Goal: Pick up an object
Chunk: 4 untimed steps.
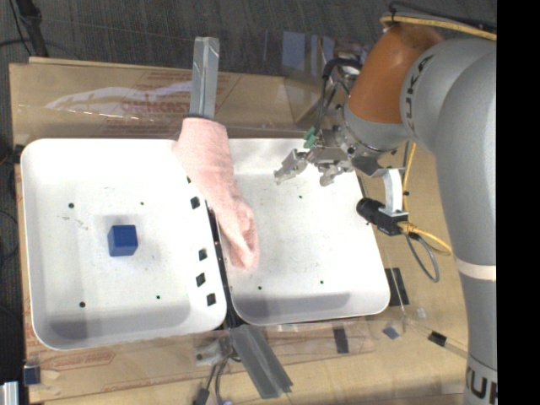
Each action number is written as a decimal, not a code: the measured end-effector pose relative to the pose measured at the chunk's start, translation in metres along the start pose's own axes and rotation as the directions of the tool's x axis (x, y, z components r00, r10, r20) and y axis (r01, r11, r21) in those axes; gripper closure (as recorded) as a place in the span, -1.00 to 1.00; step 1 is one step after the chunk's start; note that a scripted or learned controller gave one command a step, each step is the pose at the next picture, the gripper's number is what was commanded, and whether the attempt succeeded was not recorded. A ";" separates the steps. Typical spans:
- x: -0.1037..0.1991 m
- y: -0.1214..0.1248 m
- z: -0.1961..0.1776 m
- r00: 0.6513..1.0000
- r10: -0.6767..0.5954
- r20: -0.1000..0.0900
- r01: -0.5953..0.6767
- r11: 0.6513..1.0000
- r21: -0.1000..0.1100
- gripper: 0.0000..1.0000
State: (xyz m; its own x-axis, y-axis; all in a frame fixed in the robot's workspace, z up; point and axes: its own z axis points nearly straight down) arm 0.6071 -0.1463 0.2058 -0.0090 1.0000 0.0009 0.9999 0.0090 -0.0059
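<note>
Two white bins (51, 226) side by side; brown cardboard (101, 91) behind.

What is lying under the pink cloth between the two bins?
The pink cloth is draped over the adjoining rims of the left bin and the right bin. Below its lower end, the rims show. Anything beneath the cloth itself is covered.

Arm (456, 142) cut off by the top and bottom edges. Gripper (308, 169) too small and blurred to judge its fingers. Divider between the bins partly hidden under the pink cloth (218, 184). Printing on the cardboard (126, 99) behind the left bin (51, 167) too faint to read.
</note>
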 end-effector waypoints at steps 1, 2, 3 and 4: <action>0.026 0.003 0.106 0.974 -0.225 0.000 0.225 0.974 -0.001 -1.00; 0.046 -0.056 0.114 0.817 -0.577 0.002 0.577 0.817 -0.003 -1.00; 0.042 -0.031 0.063 0.926 -0.376 0.003 0.376 0.926 -0.004 -1.00; 0.018 0.004 0.069 0.819 -0.573 0.005 0.573 0.819 -0.004 -1.00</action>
State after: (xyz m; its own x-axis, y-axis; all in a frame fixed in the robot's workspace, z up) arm 0.6108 -0.1282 0.1363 -0.5808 0.8140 -0.0011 0.8140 0.5808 0.0001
